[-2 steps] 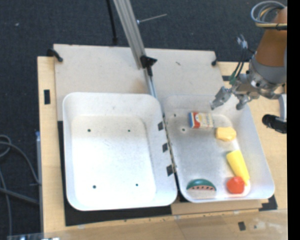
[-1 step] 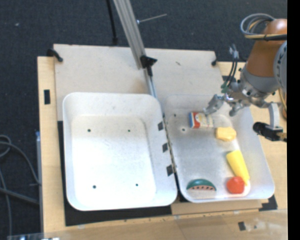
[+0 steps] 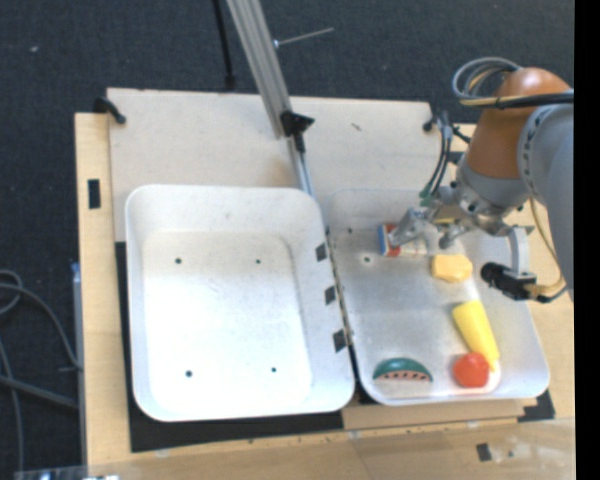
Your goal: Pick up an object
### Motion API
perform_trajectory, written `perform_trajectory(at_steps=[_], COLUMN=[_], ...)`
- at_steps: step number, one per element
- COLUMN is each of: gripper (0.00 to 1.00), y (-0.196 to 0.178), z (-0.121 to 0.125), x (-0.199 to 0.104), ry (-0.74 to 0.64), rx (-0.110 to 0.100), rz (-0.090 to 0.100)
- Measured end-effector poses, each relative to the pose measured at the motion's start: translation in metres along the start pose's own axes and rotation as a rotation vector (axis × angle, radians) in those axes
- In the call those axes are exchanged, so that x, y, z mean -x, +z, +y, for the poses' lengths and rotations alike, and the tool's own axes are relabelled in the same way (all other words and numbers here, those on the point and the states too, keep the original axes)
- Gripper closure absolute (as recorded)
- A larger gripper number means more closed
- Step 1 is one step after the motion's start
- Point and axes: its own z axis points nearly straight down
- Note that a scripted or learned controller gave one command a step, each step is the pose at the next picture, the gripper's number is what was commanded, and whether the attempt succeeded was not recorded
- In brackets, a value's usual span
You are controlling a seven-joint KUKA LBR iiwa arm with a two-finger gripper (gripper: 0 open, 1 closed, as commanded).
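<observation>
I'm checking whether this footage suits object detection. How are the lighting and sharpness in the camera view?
Camera view: even, soft light with faint shadows; the left bin looks bright, nearly washed out; the image is slightly soft, so the small object beside the gripper is hard to identify.

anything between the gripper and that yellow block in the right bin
Nothing visible. The gripper hangs over the upper part of the right bin, and the yellow block lies just below and to its right with bare bin floor between them. A small red and blue object sits on the gripper's other side.
</observation>
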Motion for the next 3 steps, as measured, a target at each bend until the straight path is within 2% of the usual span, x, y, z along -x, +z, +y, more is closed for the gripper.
perform_trajectory(at_steps=[1, 2, 3], gripper=[1.0, 1.0, 1.0], y=[-0.016, -0.061, -0.123], z=[0.002, 0.002, 0.005], x=[0.001, 0.007, 0.016], ry=[0.0, 0.004, 0.004], rx=[0.01, 0.01, 0.013], rz=[-0.002, -0.001, -0.002])
